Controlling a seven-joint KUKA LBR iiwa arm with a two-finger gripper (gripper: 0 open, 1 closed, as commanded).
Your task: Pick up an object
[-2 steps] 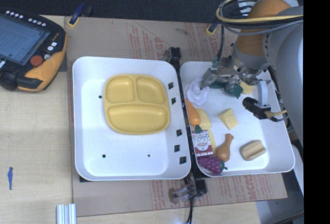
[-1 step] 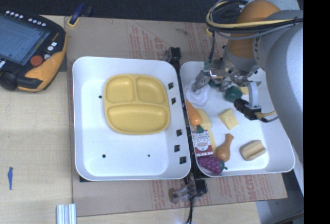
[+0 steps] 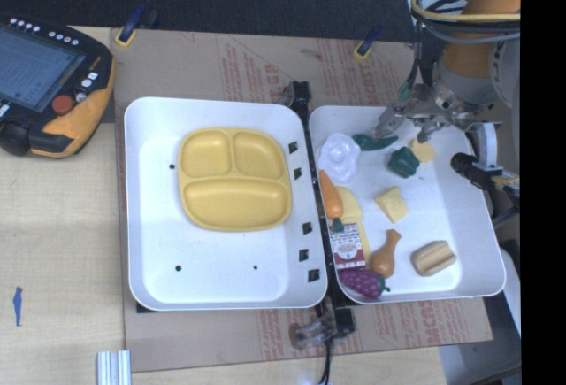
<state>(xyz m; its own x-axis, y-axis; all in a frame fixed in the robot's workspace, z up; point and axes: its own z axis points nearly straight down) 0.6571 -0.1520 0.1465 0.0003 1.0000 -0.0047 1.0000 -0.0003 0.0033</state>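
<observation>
The left bin [image 3: 150,268] holds a yellow divided plate [image 3: 235,178], well apart from the right bin [image 3: 473,273], where the toy food lies. Over the right bin's far corner hangs the gripper [image 3: 416,119]; whether it is spread or closed I cannot tell. Just beside it sit a dark green pepper [image 3: 403,162] and a green leafy piece [image 3: 371,142], with a clear crumpled wrapper [image 3: 339,155] near them. Nearer the front lie a bread roll [image 3: 432,257], a carrot [image 3: 330,193], a drumstick [image 3: 386,254], a cheese wedge [image 3: 391,204] and purple grapes [image 3: 361,282].
</observation>
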